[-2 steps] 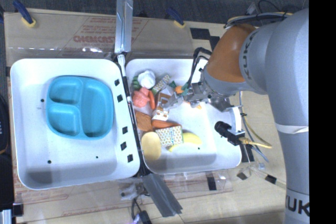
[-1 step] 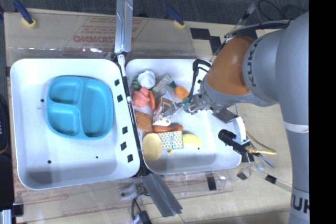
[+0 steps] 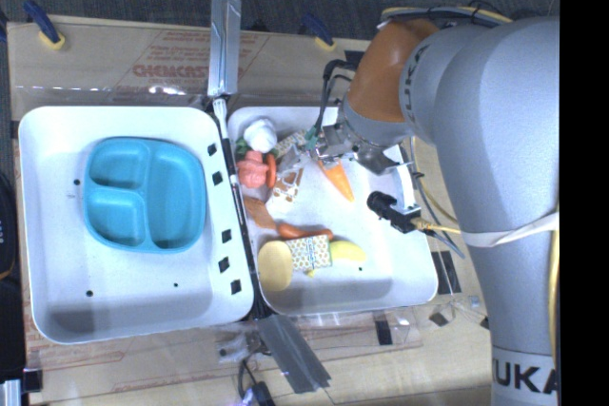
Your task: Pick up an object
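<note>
- Two white bins side by side on the worktop: left bin, right bin.
- In the left bin, a blue divided tray, lying flat.
- In the right bin, a jumble of small things: a carrot just beside the tool, pointing toward the near right; a pink toy at the left wall; a white ball beyond it; a yellow cylinder near the front; a patterned box touching it; a lemon to the right of the box.
- Arm reaching in from the right, tool low over the far part of the right bin.
- Tool's opening: cannot tell; nothing seen held in it.
</note>
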